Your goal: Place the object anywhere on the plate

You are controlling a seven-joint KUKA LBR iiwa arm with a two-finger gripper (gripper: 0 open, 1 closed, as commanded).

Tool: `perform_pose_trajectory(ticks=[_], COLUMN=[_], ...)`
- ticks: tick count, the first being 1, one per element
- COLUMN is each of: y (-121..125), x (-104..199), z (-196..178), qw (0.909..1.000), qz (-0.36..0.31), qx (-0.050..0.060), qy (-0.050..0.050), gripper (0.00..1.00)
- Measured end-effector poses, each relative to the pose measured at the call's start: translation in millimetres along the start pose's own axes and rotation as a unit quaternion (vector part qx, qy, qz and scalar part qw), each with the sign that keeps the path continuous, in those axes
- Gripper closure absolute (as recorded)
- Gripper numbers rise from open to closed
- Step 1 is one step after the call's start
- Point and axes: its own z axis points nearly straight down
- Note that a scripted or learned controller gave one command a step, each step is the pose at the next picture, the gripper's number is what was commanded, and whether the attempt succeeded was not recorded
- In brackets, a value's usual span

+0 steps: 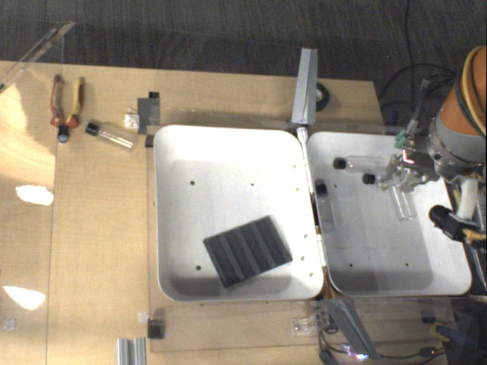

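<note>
Looking down at a slant on a pale wooden bench (91,265) with two shallow white bins side by side. In the left white bin (175,158), towards its lower middle, a dark grey ribbed rectangular slab (247,251), lying flat on the bin floor, turned at an angle to the walls, close to the lower wall but not touching any wall that can be made out. In the right white bin (380,272), upper right part, a two-finger gripper (401,181) of clear and silvery parts, low over the bin floor, well apart from the slab; whether wide, narrow or holding anything cannot be told. Behind it, at the right edge of the frame, the grey arm with its orange band (466,105). On the right bin's floor, a small black piece (320,190) just beside the wall shared with the left bin, and two more small dark spots (369,179) near the gripper, too small to identify. At the upper left of the frame, on the bench, red-handled pliers (66,105), and near them a small clear tube with a black cap (110,134). Between the bins at the top, an upright grey metal bar (306,88). Dark carpet (228,14) across the top of the frame
</note>
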Motion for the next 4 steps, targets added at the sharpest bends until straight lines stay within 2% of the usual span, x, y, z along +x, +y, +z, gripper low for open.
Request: perform_pose_trajectory(ticks=[1, 2, 3, 4], y=[26, 67, 54, 31], x=[87, 193, 284, 350], z=[40, -29, 64, 94], qw=[0.9785, 0.9665, 0.9302, 0.8833], qz=[-0.206, -0.257, -0.367, -0.469], qx=[0.001, -0.001, 0.002, 0.0], qy=[0.001, 0.001, 0.002, 0.002], gripper=[1.0, 1.0, 1.0, 1.0])
